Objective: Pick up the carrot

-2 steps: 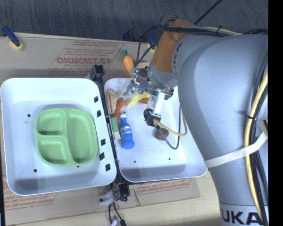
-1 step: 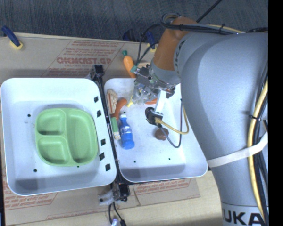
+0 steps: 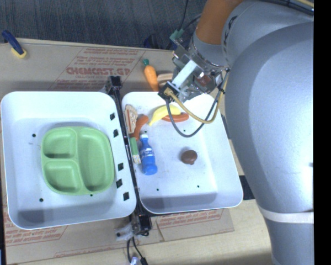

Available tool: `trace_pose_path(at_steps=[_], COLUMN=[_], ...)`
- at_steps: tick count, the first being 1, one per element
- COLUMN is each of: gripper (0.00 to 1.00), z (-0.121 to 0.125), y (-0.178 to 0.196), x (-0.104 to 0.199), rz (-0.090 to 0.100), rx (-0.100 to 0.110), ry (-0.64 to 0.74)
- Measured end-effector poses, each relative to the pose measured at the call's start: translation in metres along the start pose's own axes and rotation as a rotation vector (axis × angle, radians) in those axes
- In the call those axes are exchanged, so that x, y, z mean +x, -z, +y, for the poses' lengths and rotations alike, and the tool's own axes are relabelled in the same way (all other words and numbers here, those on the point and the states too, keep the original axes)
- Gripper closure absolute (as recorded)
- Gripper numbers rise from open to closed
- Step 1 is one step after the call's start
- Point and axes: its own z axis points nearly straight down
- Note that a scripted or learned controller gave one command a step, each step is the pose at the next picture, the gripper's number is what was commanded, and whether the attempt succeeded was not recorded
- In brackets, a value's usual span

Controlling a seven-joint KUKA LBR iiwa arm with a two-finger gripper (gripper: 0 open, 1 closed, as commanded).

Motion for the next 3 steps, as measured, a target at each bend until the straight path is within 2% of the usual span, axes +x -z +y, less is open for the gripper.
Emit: trace_pose_path(at_steps=[1, 2, 3], gripper=[1.00, 1.00, 1.00], z=[-0.086, -0.035, -0.102], y=[-0.052, 0.007, -0.054], x=[0.007, -0.014, -0.011], rz=[-0.003, -0.002, -0.003], rx=[0.003, -0.002, 0.001], ry=[0.009, 0.550, 0.653])
